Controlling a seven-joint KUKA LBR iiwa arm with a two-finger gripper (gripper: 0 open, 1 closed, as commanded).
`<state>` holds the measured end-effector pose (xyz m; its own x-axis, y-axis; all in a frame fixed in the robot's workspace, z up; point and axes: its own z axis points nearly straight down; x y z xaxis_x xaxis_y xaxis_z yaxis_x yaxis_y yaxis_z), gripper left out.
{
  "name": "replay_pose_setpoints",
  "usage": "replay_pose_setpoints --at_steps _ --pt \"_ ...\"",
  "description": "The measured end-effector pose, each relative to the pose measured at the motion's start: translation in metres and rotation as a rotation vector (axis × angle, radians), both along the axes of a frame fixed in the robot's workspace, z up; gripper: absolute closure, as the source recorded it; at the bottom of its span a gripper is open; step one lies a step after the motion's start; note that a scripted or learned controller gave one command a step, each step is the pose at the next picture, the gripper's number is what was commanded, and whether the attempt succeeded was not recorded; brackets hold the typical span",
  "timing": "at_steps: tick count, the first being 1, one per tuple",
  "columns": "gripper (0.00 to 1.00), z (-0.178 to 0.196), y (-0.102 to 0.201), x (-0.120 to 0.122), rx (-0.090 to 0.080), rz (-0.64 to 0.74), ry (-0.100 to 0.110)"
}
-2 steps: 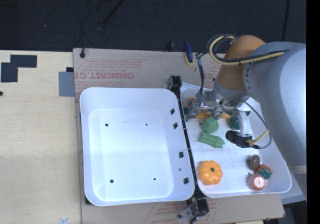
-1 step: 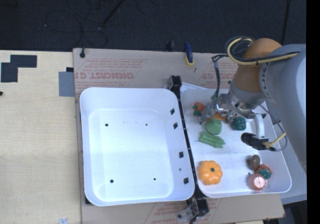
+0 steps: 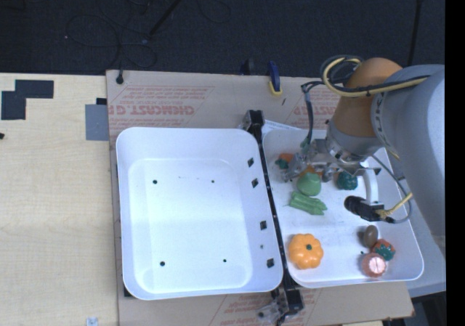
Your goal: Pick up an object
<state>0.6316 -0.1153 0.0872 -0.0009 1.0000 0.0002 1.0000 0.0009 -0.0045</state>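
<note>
A pale wooden table carries a brown cardboard sheet printed with red lettering. On the sheet sit two shallow bins of smooth white plastic with rounded corners, side by side and touching along a black joint. The left bin shows a few small dark dots on its floor.

The right bin holds small toy pieces:

- One ribbed orange pumpkin lies near the front edge.
- One round green piece sits further back.
- One long, knobbly green pod lies just in front of the round green piece.
- One dark teal lump lies to the right of the green pieces.
- One small orange-red bit is towards the back.
- One brown oval lies near the front right corner.
- Two reddish rounds lie close together by that corner: a red one with a green top and a shiny pinkish one.

The grey arm, with its orange band, reaches in from the right. Its gripper hangs low over the back of the right bin, just behind the round green piece and near the orange-red bit. Whether it is open or closed cannot be told, and nothing is visibly held.
</note>
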Motion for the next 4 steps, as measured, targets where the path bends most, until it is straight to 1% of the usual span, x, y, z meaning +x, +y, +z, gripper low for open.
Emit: replay_pose_setpoints --at_steps 1,2,3,4 --pt "1.0 0.01 0.0 0.0 0.0 0.002 0.002" --pt "0.0 0.01 0.0 0.0 0.0 0.004 0.002" --pt "0.0 0.0 0.001 0.012 0.001 0.001 0.0" --pt "0.0 0.0 0.005 0.012 0.0 0.002 -0.001"
